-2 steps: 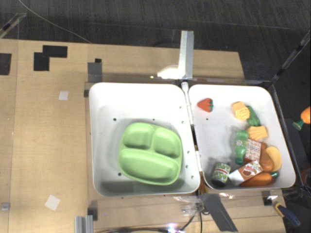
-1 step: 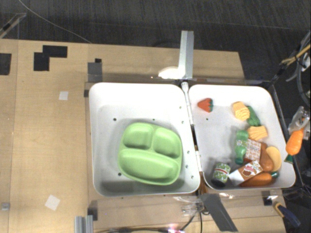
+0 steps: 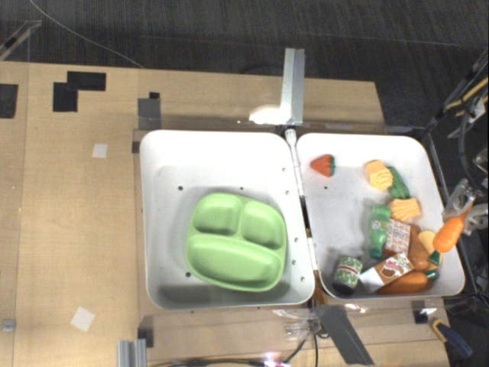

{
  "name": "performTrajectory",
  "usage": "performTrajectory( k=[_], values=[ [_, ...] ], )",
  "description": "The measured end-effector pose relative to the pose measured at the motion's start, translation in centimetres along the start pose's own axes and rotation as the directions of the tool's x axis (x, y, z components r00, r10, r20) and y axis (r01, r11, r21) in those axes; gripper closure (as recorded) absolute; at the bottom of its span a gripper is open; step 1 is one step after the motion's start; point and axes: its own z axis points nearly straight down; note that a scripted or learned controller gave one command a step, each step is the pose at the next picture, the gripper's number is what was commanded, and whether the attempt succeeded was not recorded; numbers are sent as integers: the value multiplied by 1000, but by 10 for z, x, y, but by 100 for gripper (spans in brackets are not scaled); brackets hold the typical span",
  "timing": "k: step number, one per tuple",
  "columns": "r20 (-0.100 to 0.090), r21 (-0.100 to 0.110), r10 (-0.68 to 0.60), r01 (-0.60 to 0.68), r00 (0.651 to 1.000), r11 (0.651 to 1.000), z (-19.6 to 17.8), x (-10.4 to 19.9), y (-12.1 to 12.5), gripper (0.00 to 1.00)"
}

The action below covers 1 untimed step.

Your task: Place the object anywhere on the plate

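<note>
Camera view: the green plate, with three compartments, lies in the left bin toward its near side. The right bin holds a heap of toy foods along its right and near sides, with a strawberry apart near the far left corner. An orange carrot sits tilted over that bin's right rim, just below the gripper. Whether the jaws are apart or clamped on the carrot cannot be told.
</note>
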Motion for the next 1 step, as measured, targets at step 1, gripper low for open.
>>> performTrajectory(
  k=[1],
  values=[
    [0, -3, -143, 143, 990, 990, 44, -3, -2, 100]
  ],
)
